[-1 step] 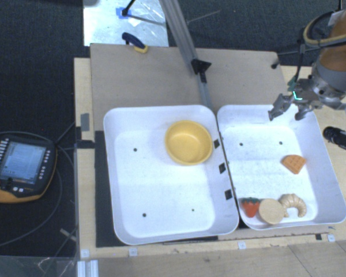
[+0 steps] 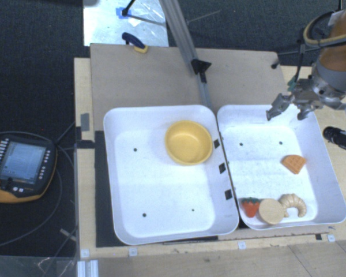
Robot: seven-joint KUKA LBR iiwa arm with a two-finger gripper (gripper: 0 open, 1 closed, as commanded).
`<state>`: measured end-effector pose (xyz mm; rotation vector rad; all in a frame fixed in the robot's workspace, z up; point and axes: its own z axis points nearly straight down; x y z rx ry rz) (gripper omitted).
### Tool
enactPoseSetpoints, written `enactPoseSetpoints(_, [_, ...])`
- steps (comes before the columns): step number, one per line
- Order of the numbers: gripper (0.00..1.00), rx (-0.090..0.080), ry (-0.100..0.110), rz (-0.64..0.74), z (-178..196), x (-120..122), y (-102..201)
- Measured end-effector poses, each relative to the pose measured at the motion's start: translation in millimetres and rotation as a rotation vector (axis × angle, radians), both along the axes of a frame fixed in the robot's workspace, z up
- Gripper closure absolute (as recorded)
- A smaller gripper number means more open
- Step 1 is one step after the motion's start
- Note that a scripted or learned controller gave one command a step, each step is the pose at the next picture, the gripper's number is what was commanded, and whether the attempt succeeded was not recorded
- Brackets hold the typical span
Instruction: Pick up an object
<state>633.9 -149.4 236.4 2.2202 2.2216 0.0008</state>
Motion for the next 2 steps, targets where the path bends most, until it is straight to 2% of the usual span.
enactPoseSetpoints(1, [0.0, 0.001, 0.004, -0.001, -55, -8, -7])
enactPoseSetpoints(2, [0.0, 0.001, 0.004, 0.0, -103, -16, -1])
